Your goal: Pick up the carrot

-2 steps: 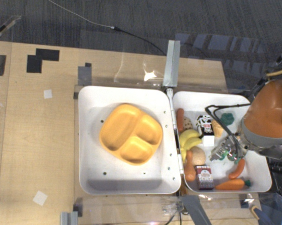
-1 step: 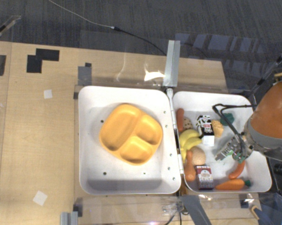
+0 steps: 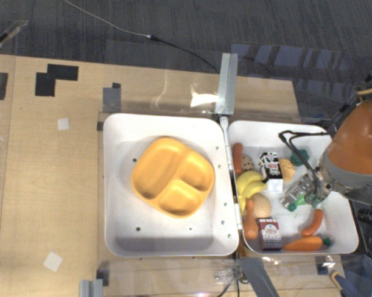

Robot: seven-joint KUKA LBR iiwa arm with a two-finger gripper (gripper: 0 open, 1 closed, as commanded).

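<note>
A: Now, item one, the end effector [image 3: 299,194]?
B: Over the right bin [image 3: 344,238], low among the toys. Whether it is wide or narrow, I cannot tell.
A: Item two, the carrot [image 3: 306,243]?
B: Lying flat below the end effector, near the bin's front wall, apart from it. A red sausage [image 3: 313,223] lies between them, slightly right.
A: Others?
B: Bananas [image 3: 250,183] and an egg [image 3: 261,207] to its left; a yellow divided plate [image 3: 173,176] far left in the left bin [image 3: 119,234].

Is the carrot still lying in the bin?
Yes: the orange carrot with green top lies flat in the right white bin, apart from the end effector.
</note>
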